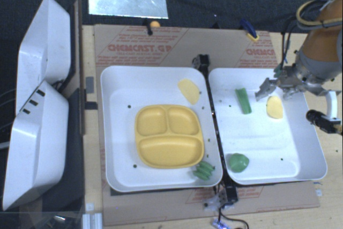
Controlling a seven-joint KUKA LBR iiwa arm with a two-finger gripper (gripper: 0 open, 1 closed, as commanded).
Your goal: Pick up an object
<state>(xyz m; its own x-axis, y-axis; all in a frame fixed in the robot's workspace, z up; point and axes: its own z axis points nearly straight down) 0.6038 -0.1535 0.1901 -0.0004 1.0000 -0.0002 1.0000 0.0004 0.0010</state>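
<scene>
The hand [274,88] hangs over the far part of the right bin [308,171], with the grey arm and its orange band [323,43] rising behind it toward the right edge. Its two metal fingers [263,89] stand visibly apart, with nothing between them. Just below the hand, on the bin floor, lies a pale yellow rounded piece [275,108] (something like a lemon half or a slice of toy fruit), close to the fingertips, though whether they touch it cannot be made out. To the left of the hand, a little apart, a green stick-shaped object [243,101] lies slanted on the same bin floor. Well below and to the left, near the front-left corner of that bin, sits a green rounded lump [238,162]. Further left, across the divider where the bins meet, the left bin [115,115] holds a yellow three-compartment plate [169,135] in its middle, a second pale yellow piece [188,91] up near its far right corner, and a ridged green item [204,170] down at its near right corner, just beside the plate. Both bins rest on a table [139,43] covered with printed cardboard.
</scene>
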